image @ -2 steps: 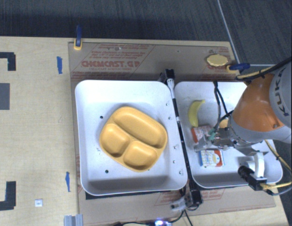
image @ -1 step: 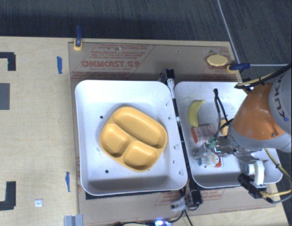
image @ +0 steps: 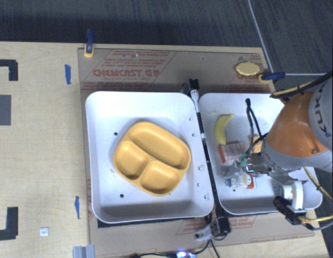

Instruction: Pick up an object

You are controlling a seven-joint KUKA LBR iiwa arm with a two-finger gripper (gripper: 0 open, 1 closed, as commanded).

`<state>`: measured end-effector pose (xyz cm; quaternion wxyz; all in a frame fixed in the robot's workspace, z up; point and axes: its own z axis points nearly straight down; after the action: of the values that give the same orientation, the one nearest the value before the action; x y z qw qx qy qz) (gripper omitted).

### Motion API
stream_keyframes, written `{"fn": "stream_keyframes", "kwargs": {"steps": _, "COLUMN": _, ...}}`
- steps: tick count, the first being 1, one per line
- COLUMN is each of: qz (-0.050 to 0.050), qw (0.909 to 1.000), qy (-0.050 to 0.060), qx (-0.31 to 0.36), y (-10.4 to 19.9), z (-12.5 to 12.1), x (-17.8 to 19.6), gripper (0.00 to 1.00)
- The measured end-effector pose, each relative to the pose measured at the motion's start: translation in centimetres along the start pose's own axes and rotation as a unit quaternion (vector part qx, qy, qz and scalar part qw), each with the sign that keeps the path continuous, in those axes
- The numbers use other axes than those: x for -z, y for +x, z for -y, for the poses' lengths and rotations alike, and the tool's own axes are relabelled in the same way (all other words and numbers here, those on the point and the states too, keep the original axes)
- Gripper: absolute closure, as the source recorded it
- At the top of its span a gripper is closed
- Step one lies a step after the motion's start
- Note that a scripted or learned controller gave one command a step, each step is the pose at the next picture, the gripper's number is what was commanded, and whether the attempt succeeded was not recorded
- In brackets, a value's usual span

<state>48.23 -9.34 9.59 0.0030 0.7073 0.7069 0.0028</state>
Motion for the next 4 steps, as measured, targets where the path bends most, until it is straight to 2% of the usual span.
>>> {"fn": "stream_keyframes", "kwargs": {"steps": 1, "qz": -0.001, "qw": 1.0000, "qy": 0.003, "qx": 0.001, "y": 9.5, "z": -1.9, "x": 8.9, "gripper": 1.00}}
{"fn": "stream_keyframes", "kwargs": {"steps": 2, "qz": -0.001, "qw": 1.0000, "qy": 0.005, "qx": 0.001, "y": 15.8, "z": 0.2, "x": 8.9, "gripper": 1.00}}
{"fn": "stream_keyframes", "kwargs": {"steps": 4, "qz": 0.000, "qw": 1.0000, "qy": 0.003, "qx": 0.000, "y": 14.1, "z": 0.1, "x": 9.2, "gripper": 1.00}}
